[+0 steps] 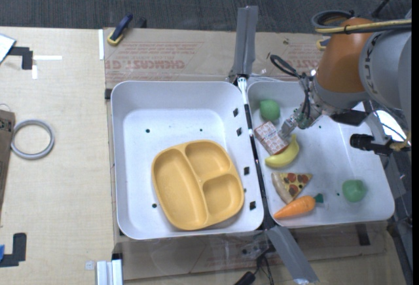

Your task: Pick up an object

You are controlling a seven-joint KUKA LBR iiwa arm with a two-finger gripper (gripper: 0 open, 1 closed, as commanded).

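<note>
1. the gripper (pixel 289 128) hangs low in the right bin (pixel 376 208), at the end of the grey arm (pixel 386 71) with its orange band slanting down from the right. whether it is clamped on anything i cannot tell (the tip is too small and dark against the clutter).

2. just beneath its tip and a little left lies a small red-and-white carton (pixel 269 137), tilted, touching or nearly touching the banana (pixel 284 154) that curves directly under the tip. these two are the nearest things to it, so i judge one of them to be the target; which one is not clear.

3. up and to the left of the tip sits a green round fruit (pixel 269 109), near but apart from the carton.

4. further below the tip, toward the front wall, lie a pizza slice (pixel 291 183) and a carrot (pixel 296 207), close together (they look to be touching at the slice's point).

5. well off to the lower right of the tip a second green item (pixel 354 190) sits alone.

6. far to the left of the tip, in the left bin (pixel 124 146), a yellow divided plate (pixel 196 183) lies flat.

7. judgement: the toys are crowded against the divider wall, so a descent here risks pushing carton and banana together rather than seating one cleanly. nothing appears lifted yet.
</note>
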